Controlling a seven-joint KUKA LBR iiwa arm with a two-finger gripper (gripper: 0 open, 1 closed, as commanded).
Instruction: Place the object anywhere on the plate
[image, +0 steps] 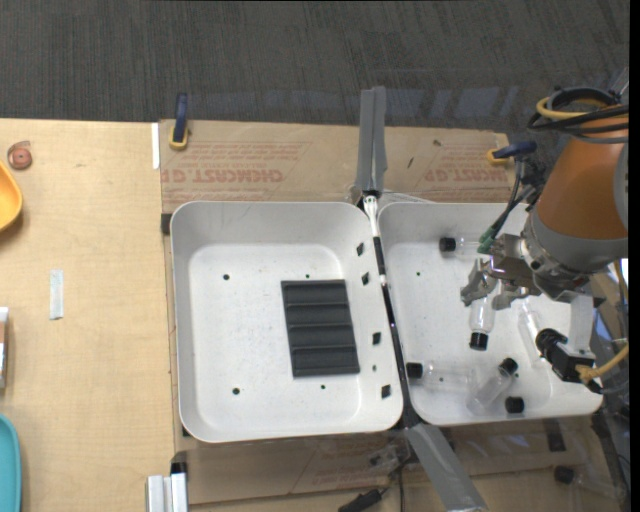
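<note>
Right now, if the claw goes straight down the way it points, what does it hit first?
Most likely the clear vial with a black cap lying in the right bin, directly below the claw. Depth is hard to judge from this slanted view.

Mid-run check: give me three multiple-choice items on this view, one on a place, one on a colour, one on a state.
1. Where does the dark ridged plate lie?
A. left bin
B. right bin
C. on the cardboard

2. What colour are the caps of the clear vials in the right bin?
A. white
B. orange
C. black

3. How does the plate stand with respect to the task?
A. a vial lies on it
B. nothing lies on it
C. the arm covers it

Answers: 1 A, it sits mid-floor in the left bin. 2 C, each cap shows black. 3 B, its ridges are bare while the gripper hangs over the right bin.
</note>
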